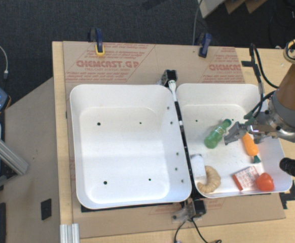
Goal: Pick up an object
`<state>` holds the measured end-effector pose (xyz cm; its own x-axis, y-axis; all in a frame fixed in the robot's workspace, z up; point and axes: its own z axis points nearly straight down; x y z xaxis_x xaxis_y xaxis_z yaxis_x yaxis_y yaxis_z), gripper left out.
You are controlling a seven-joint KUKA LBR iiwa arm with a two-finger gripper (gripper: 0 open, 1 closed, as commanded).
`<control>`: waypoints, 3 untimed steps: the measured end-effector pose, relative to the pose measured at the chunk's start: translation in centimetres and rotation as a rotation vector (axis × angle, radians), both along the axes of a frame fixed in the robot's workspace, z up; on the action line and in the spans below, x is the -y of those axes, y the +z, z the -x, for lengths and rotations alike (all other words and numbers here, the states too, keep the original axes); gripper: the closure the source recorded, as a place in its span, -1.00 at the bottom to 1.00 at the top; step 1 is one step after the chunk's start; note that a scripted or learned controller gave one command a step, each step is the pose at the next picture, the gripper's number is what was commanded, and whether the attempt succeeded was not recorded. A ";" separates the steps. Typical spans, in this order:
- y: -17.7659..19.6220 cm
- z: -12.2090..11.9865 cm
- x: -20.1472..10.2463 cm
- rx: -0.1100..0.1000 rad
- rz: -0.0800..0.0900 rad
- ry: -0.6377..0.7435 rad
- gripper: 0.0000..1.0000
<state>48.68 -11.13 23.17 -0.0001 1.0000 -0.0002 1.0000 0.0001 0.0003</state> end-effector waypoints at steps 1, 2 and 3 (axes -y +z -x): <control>-15.0 -5.7 -1.2 -0.008 -0.002 0.002 -1.00; -13.2 -5.8 -1.0 0.002 0.001 -0.003 1.00; -2.7 -1.4 1.8 0.008 0.003 -0.004 1.00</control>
<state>50.10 -12.93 20.43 0.0043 1.0000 -0.0036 1.0000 -0.0043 0.0081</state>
